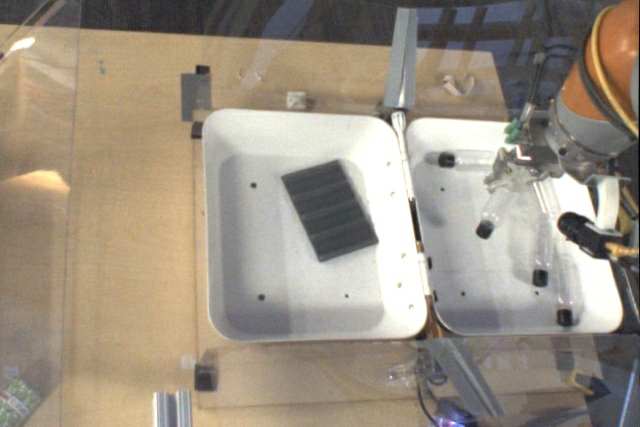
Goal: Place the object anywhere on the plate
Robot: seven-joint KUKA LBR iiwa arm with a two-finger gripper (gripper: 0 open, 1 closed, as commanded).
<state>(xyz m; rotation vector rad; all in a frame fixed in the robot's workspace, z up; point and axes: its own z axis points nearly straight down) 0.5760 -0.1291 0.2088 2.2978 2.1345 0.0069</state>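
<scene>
One gripper (500,177) hangs over my right bin (440,310); jaw state unclear; pickup pending, then carry to dark plate (329,209)

No text, label, brand, number or sign can be read anywhere. The dark ribbed plate (329,209) carries only plain grooves, and both white bins (230,315) and the table (110,245) are unmarked.

A pale wooden bench (110,215) fills most of the frame. Two shallow white bins sit on it side by side: the left bin (225,315) at centre, the right bin (450,315) toward the right edge, rims touching.
</scene>
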